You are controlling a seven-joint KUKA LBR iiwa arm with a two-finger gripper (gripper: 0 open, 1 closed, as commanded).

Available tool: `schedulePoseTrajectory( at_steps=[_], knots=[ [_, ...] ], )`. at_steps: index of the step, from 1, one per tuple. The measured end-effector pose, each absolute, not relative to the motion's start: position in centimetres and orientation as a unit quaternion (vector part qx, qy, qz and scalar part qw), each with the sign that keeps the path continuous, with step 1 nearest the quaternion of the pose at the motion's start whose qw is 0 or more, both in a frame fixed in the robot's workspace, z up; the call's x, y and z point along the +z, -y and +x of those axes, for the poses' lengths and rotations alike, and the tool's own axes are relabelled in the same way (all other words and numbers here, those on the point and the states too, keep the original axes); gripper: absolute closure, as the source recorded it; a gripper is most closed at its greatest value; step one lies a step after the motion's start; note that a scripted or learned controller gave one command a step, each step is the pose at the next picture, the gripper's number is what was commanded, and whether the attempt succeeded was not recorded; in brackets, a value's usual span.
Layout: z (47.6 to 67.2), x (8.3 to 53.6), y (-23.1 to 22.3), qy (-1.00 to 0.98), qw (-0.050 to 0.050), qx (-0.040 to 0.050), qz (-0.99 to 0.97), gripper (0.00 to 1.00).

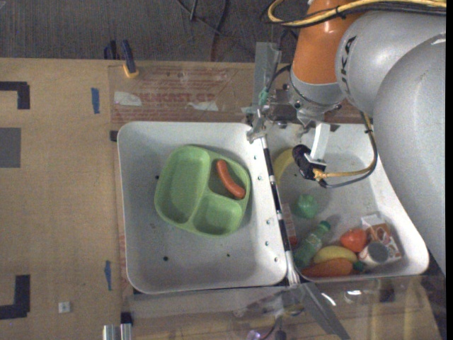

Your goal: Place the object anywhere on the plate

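Note:
A green divided plate (185,190) lies in the left bin (141,161). A red-orange sausage (230,178) rests in the plate's upper right compartment. My gripper (259,122) hangs at the top of the divider between the two bins, up and to the right of the plate and apart from the sausage. I see nothing held in it. The grey arm with its orange band (322,34) reaches in from the upper right.
The right bin (396,190) holds a pale yellow thing (283,163) partly under the wrist, a small green object (306,206), and a pile at its near end: green bottle (312,242), banana (334,253), orange carrot (329,268), red fruit (353,239), small carton (380,230).

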State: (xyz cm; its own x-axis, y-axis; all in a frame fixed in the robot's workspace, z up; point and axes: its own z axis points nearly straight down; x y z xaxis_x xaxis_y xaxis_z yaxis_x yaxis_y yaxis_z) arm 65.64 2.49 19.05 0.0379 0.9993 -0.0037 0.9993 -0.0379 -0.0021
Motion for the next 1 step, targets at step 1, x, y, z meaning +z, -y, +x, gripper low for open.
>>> schedulePoseTrajectory(
  at_steps=[1],
  knots=[
    [66.72,18.27,-4.37,-0.729,0.001,-0.0006,0.685,0.00]
  ],
)
